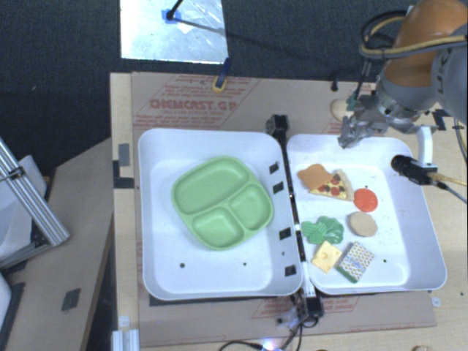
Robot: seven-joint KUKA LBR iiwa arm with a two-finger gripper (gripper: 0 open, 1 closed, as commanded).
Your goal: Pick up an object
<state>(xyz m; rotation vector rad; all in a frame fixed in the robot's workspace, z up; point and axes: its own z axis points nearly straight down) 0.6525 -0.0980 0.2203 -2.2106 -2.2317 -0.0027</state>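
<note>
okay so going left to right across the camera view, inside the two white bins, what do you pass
Light green three-compartment plastic plate → dark green broccoli-shaped toy → yellow cheese-wedge toy → patterned green square block → round red tomato-slice toy

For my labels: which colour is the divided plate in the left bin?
Light green plate, clearest in the camera view.

Dark blue-grey carpet floor (58, 64) all round. Tan worktop (124, 218) with a printed cardboard sheet (194, 101) laid on it. Shiny silver panel (172, 20) at the far edge, a black rod across it. Aluminium framing (29, 203) on the left. Lighting even, soft.
</note>
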